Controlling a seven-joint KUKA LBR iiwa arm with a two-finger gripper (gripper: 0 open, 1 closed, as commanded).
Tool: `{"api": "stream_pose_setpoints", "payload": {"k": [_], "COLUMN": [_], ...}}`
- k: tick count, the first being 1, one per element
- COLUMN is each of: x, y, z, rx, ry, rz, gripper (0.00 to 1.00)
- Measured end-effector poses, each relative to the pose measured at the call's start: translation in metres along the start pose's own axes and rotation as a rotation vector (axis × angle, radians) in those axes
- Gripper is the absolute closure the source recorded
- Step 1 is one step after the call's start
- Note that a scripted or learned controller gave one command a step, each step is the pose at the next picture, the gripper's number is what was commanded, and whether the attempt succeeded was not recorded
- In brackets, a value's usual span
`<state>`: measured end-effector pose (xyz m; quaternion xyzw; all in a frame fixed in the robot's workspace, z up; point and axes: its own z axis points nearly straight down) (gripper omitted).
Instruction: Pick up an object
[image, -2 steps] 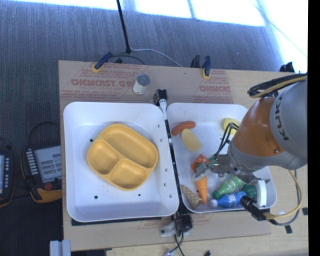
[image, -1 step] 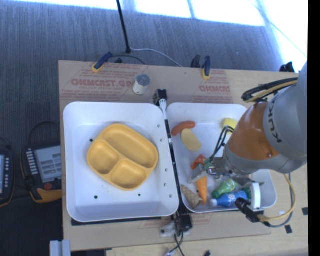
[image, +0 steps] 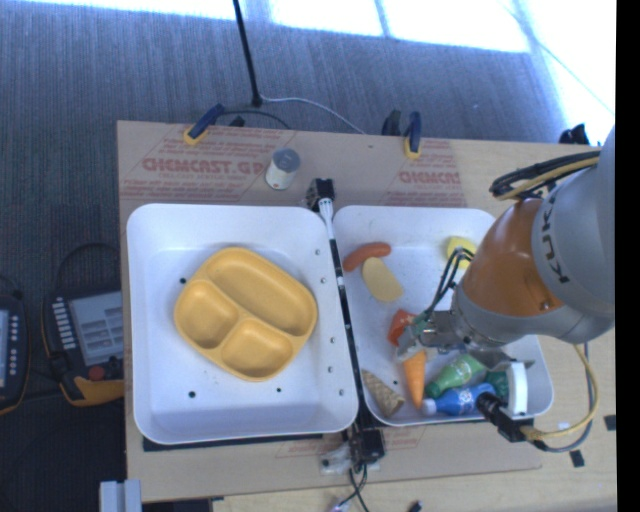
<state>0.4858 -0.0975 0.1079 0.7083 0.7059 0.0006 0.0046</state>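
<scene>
Two white bins (image: 150, 300) sit on the desk (image: 470, 165); one yellow divided plate (image: 245, 312) lies well left of the claw (image: 425, 335). One orange carrot (image: 414, 376), tapered, lies just below it; claw's state: cannot tell

Left bin (image: 150, 330): one divided tray (image: 245, 312), central. Right bin (image: 420, 222): sausage (image: 366, 254) behind a chip (image: 381, 280); carrot (image: 414, 375), bottles (image: 462, 385) and cone (image: 383, 392) along the front.

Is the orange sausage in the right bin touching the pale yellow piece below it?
Touching. In the camera view the sausage overlaps the upper edge of the pale yellow piece; no white bin floor shows between them.
</scene>
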Motion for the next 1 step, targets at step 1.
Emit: {"api": "stream_pose_setpoints", "payload": {"k": [1], "x": [0.0671], "y": [0.0010], "z": [-0.1269], "rx": [0.007], "ry": [0.006], "rz": [-0.005], "gripper": [1.00]}}
